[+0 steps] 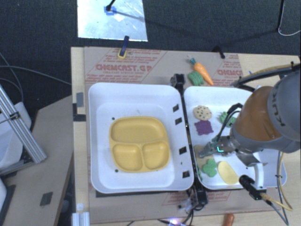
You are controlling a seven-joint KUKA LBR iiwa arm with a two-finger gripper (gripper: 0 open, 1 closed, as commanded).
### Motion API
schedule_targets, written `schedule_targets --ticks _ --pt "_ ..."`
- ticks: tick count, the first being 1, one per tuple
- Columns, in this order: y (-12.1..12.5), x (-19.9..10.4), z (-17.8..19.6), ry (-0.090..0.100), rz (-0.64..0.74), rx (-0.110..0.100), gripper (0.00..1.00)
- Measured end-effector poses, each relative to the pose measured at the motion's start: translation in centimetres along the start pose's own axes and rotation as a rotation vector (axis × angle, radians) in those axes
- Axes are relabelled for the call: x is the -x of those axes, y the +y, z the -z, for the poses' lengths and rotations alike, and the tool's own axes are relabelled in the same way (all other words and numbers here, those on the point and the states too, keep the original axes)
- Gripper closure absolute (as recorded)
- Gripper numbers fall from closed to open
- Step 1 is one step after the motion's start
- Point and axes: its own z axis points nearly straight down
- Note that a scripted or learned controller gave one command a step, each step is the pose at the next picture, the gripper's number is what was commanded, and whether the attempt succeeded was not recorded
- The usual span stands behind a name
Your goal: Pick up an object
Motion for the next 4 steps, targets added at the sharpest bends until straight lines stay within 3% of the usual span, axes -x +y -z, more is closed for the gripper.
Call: schedule_targets --ticks 1,2,3,4 --pt "2.8 3.6 -0.2 0.006 0.002 -0.01 0.0" --pt "8.1 1.2 -0.3 0.004 0.009 -0.007 0.0" --pt "3.7 -6.9 10.2 0.01 0.014 -0.007 0.0" --pt "3.7 -6.4 10.7 0.006 0.01 -0.011 1.0"
